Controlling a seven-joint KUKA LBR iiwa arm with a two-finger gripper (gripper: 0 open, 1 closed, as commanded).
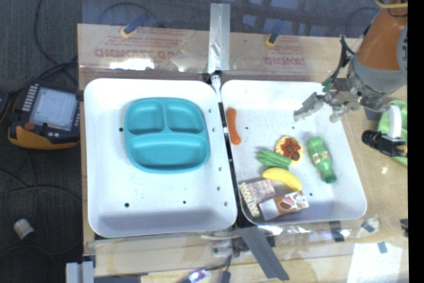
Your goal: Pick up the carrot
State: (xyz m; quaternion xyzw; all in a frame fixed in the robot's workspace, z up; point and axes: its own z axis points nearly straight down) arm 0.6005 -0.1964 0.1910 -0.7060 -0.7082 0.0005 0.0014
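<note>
Carrot against the right bin's left wall, claw spread and holding nothing.
Nearest, a snack packet (pixel 273 198) sits by the right bin's (pixel 344 142) front rim, then a banana (pixel 282 177) and green bottle (pixel 320 158). The carrot (pixel 232 126) lies lengthwise along the left wall, bare floor to its right. Farther back, the gripper (pixel 321 105) hangs by the right rim, well apart.

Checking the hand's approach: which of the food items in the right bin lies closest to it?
The green bottle, below the hand; the carrot lies far off, against the bin's left wall.
</note>
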